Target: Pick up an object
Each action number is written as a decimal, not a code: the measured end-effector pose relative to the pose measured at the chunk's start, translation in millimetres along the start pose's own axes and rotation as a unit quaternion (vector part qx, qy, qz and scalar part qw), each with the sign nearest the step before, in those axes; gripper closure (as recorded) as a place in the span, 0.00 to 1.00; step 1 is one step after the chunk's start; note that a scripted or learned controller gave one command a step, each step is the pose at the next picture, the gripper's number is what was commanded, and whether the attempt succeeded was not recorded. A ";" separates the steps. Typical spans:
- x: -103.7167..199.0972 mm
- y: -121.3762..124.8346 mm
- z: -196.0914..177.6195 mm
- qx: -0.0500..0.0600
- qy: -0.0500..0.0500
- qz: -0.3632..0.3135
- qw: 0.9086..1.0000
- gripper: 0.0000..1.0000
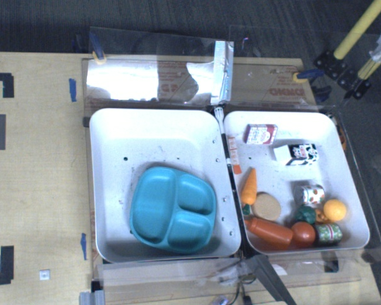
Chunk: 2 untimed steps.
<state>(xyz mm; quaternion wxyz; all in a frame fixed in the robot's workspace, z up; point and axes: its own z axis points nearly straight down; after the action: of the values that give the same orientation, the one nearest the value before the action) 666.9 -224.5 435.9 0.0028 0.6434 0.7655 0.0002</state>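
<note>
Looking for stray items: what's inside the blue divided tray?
The blue divided tray in the left bin shows three bare compartments; whatever lies beneath it is covered.

Two white bins [108, 129] sit on a pale wood-grain bench [32, 189] marked with black corner shapes and short blue tape strips. In the left bin lies a teal divided tray [173, 210]. The right bin is the colourful one — an orange carrot [249, 186], a tan round biscuit [267, 206], a red-orange sausage [268, 232], a red tomato [303, 234] and a yellow-orange ball [334, 210]. Toward twelve o'clock in it — a red-and-white carton [260, 134] and a black-and-white cow-patterned box [299, 154].
</note>
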 end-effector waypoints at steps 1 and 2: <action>1.1 1.4 -13.0 -0.003 -0.002 -0.002 1.000 1.00; 1.5 2.5 -25.0 -0.006 -0.004 -0.003 1.000 1.00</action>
<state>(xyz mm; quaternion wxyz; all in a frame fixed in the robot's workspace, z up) 669.0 -222.5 461.0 0.0100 0.6414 0.7672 0.0021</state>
